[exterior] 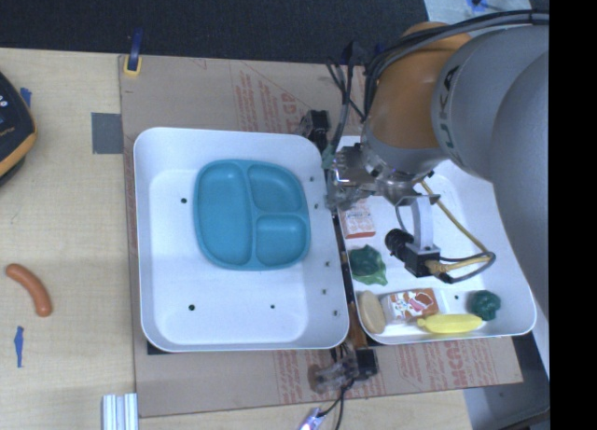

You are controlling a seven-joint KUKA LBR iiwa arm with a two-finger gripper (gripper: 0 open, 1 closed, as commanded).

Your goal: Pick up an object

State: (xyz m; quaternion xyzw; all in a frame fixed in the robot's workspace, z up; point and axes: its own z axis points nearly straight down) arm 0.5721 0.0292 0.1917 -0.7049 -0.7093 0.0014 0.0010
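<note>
Arm (466, 102) hides the hand (fingers unseen)

My grey arm (494, 102) reaches in from the right, orange band (410, 92) above the wrist, which points down. My gripper (359, 197) hangs low, its fingers too blurred to read.
</note>
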